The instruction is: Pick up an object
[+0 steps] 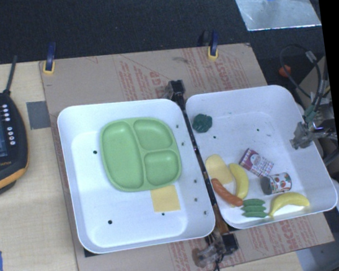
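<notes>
At the right edge of the frame, just past the right bin's (276, 95) rim, the gripper (307, 134) hangs over the bin's wall, presumably parked clear of the pile; whether it is open or closed I cannot tell (it is small and blurred). The candidates crowd the bin's lower half: a small can (279, 183), a banana (290, 202), a carrot (226, 193), green beans (253, 208) and a packet (257, 162), mostly touching, so neighbours hamper any grasp. A dark green piece (202, 122) lies alone, upper left. The left bin (78, 176) holds a green divided plate (139, 153) and a yellow square (165, 198).
</notes>
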Tool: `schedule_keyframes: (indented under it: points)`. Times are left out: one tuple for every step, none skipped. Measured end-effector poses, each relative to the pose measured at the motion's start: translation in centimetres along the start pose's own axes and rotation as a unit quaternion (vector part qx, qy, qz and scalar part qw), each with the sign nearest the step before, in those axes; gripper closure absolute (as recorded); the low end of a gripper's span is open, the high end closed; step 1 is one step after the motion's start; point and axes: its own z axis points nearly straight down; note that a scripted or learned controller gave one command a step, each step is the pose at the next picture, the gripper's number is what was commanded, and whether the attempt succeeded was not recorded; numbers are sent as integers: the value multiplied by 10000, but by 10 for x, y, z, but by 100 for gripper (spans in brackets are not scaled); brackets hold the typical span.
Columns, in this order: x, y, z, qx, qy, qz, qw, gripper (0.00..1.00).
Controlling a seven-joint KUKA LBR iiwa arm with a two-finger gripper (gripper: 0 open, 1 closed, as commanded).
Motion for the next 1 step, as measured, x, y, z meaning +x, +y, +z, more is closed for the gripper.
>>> schedule_keyframes:
  points:
    - [51, 34, 124, 15, -1, -9, 10000, 0]
